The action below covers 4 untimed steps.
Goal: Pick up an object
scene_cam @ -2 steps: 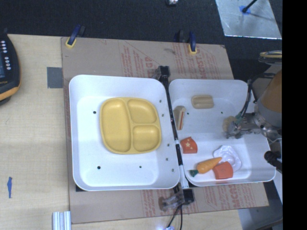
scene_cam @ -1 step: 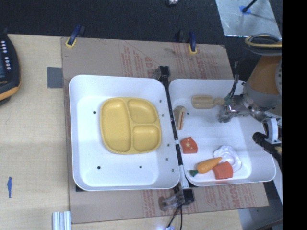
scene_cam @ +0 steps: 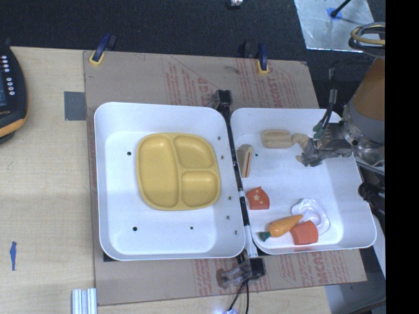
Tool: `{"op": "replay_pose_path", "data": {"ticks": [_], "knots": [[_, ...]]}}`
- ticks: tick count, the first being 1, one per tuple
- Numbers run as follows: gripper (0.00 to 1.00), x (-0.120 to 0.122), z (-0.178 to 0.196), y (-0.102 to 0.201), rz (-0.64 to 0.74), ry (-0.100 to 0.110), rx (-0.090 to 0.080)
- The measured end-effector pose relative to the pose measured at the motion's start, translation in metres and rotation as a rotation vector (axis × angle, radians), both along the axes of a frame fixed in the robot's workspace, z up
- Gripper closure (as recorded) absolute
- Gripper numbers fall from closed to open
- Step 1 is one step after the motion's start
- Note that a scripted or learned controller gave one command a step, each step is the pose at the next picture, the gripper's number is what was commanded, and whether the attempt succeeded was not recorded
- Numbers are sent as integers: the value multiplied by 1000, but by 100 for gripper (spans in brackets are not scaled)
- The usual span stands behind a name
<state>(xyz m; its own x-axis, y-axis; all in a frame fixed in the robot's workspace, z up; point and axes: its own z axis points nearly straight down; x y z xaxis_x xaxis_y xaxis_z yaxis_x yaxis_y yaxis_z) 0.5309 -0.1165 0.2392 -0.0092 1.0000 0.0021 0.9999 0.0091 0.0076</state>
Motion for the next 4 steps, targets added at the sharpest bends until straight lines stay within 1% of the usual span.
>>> {"op": "replay_pose_path", "data": {"ticks": [1, 2, 3, 4], "knots": [[0, -1, -8, -3, -5, 11, -1], [0, 93, -50, 28, 0, 8, -2], [0, 126, -151, 25, -1, 9, -5], [0, 126, -147, 20, -5, 9, -3]]}}
